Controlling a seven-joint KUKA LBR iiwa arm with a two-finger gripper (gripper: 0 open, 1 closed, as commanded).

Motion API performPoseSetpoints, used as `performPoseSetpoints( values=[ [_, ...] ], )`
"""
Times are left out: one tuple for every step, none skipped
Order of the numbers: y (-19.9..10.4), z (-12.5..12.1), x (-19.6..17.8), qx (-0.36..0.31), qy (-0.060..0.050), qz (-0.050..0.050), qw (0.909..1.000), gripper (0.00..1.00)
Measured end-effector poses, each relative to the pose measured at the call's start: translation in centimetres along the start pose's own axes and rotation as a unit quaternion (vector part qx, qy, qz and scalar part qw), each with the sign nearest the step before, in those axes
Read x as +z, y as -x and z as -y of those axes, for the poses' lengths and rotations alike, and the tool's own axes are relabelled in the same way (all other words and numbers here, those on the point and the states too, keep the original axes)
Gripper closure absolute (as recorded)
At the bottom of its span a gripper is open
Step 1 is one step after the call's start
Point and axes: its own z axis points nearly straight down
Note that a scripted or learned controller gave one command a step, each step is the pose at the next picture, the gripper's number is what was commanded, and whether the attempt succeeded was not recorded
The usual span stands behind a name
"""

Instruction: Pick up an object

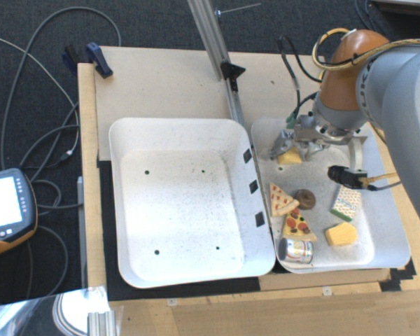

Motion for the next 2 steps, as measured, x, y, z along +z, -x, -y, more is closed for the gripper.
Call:
performPoseSetpoints(
  values=[
    [0.0,-0.2,-1.3,0.000,0.003,0.000,1.0000,1.00],
    [0.7,0.0,-7.6,0.001,0.007,0.001,1.0000,1.00]
  ],
)
